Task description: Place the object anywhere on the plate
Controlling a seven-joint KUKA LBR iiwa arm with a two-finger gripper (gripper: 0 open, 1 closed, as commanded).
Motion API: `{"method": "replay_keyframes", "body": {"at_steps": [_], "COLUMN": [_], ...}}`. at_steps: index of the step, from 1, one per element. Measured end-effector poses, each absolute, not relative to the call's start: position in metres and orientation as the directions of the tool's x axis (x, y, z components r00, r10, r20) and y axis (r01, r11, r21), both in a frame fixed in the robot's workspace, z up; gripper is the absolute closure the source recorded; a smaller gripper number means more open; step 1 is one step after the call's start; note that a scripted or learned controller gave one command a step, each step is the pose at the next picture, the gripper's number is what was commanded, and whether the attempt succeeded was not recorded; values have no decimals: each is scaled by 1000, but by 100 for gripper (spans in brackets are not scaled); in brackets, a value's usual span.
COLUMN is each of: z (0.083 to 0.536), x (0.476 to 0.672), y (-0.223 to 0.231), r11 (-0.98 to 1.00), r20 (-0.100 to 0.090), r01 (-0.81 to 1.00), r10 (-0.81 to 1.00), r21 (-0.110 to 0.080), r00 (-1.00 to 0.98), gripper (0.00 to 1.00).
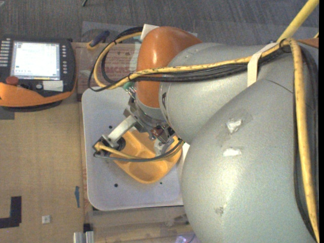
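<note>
Hand (pixel 156 133) seemingly hangs over yellow plate (pixel 144 173) in white bin (pixel 101 191) on bench (pixel 40 176).

Even, soft light — mild glare on the arm (pixel 233 125), slightly grainy.

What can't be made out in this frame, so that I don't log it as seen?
- The yellow plate, camera view: its upper part lies under the arm's wrist, so whether the object is on it cannot be told.
- The white bin, camera view: its right side is covered by the arm's grey body.
- The pendant screen, camera view: its text is too small to read.
</note>
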State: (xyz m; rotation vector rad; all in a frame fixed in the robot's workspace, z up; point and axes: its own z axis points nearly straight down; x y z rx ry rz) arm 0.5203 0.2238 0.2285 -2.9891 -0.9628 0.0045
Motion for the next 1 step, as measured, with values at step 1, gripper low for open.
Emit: {"method": "replay_keyframes", "body": {"at_steps": [1], "z": [124], "x": [479], "y": [189], "r11": [-948], "r20": [-3], "r01": [318], "r10": [318], "r21": [-1], "r00": [948], "gripper": [0]}}
